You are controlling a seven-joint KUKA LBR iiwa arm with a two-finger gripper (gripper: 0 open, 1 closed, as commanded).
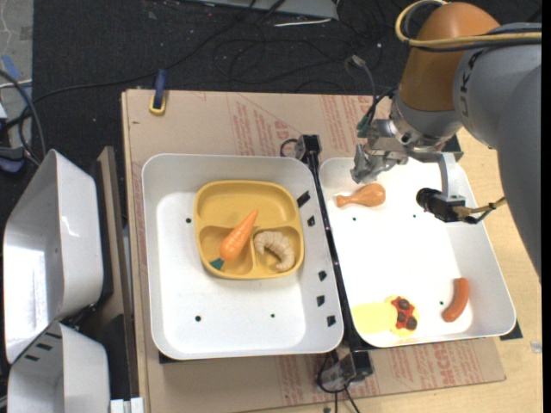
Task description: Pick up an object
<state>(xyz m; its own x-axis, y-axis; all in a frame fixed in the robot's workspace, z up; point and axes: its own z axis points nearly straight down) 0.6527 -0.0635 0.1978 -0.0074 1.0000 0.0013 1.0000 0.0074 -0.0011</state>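
One fixed camera looks down at a slant on both white bins (172, 317), arm (491, 67) entering from right.

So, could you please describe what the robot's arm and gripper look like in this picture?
The arm is bulky and rounded, with smooth grey casing and a glossy orange band above the wrist. A thin yellowish cable loops over the orange part. The gripper is a compact block of grey and dark metal parts, with thin wires beside it.

arm: grey, enters from the right, orange band above the wrist | wrist: angled downward, cable looped over the band | gripper (368, 172): pointing down, lowest part of the arm | finger state: not discernible
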